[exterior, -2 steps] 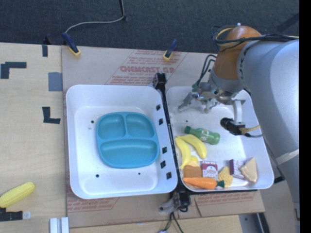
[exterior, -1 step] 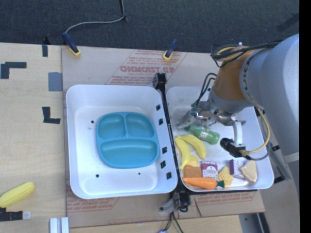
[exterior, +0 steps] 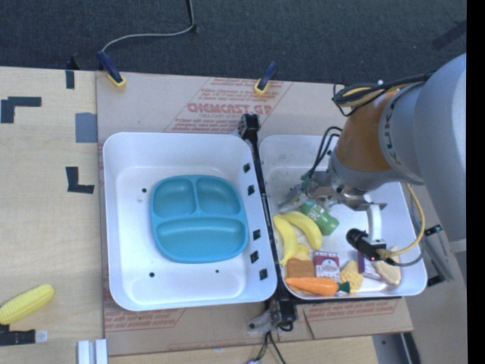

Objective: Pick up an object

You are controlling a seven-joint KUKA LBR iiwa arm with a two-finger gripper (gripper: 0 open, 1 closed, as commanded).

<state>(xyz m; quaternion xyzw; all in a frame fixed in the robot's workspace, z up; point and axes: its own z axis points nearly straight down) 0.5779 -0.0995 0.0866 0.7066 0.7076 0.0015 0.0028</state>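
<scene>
— The bins (exterior: 121,203)?
— Smooth white plastic, slightly glossy. The blue plate (exterior: 200,218) is matt plastic.
— Underneath?
— Printed brown cardboard (exterior: 220,105) on a pale wood-look worktop (exterior: 38,226).

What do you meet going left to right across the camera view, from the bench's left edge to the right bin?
Yellow toy corn → blue divided plate in the left bin → bananas → orange carrot → gripper.

Behind the bench there is a dark grey carpet floor (exterior: 303,21), and a thin cable (exterior: 163,30) lies on it. The light wooden bench (exterior: 38,226) carries a brown cardboard sheet (exterior: 220,108), held by two yellow clamps (exterior: 111,70).
</scene>
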